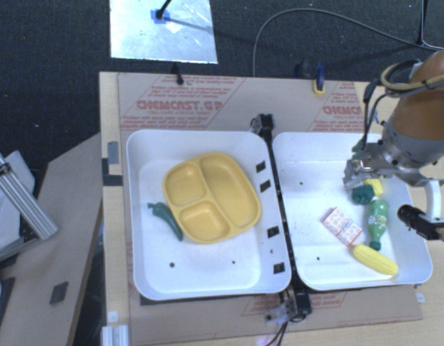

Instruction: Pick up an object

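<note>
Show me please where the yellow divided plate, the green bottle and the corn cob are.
yellow divided plate (211, 195): camera view, on the ridge between its compartments.
green bottle (377, 222): camera view, on its body.
corn cob (375, 259): camera view, on its middle.

1. We see a pale wooden bench filling the middle and lower part of the frame, set against dark carpet at the top.
2. A brown printed cardboard sheet lies flat on the bench, its red lettering showing at upper centre.
3. On that sheet, two shallow white bins sit side by side, touching: the left bin at centre, the right bin at centre right.
4. A black strip runs along their shared edge.
</note>
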You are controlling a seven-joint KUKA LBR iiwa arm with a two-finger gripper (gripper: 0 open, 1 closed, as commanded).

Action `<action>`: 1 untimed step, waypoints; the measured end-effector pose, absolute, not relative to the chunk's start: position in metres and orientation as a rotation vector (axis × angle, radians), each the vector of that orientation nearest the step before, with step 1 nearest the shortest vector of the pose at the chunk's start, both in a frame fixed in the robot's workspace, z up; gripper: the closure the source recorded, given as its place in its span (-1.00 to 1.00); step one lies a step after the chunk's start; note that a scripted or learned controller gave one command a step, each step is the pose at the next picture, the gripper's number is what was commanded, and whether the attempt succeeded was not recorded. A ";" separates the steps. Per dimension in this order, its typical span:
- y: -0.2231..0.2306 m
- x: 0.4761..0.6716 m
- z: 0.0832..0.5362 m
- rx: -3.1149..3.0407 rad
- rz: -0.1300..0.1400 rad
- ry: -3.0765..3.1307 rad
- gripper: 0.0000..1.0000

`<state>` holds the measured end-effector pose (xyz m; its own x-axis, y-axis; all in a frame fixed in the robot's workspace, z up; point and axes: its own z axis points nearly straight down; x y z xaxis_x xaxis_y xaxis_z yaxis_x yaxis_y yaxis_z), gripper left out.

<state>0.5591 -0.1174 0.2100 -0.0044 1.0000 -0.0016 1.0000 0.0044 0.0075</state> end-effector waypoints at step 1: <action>-0.059 0.543 0.213 2.212 0.004 2.233 1.00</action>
